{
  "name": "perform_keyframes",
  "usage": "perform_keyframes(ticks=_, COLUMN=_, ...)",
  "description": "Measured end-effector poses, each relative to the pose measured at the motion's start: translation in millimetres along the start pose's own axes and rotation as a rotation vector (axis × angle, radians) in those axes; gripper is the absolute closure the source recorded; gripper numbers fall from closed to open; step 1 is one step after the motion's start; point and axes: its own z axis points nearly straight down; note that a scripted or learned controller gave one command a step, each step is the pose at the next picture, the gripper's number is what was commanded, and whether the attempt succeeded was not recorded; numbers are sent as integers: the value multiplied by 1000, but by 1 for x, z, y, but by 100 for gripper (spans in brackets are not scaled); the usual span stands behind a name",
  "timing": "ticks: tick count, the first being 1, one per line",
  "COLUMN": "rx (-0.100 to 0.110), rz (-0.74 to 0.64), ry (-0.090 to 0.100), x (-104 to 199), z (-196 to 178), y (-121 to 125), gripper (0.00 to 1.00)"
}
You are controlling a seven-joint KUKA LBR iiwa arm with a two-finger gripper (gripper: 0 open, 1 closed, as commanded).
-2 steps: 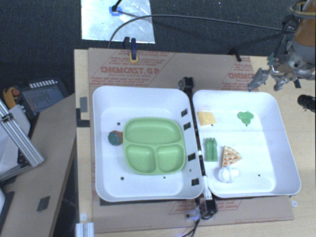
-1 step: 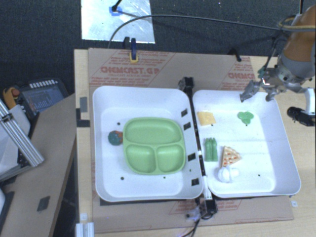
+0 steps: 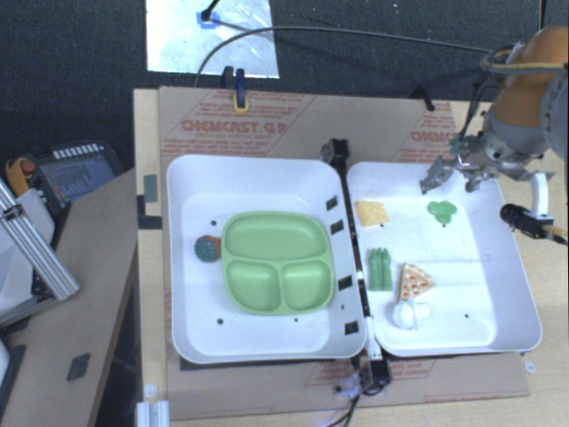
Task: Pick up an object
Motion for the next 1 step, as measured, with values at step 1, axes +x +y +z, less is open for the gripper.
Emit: perform_keyframes(ticks=1, rx=1, rz=-1, ry=1, x=7, z=59, y=5, gripper=0)
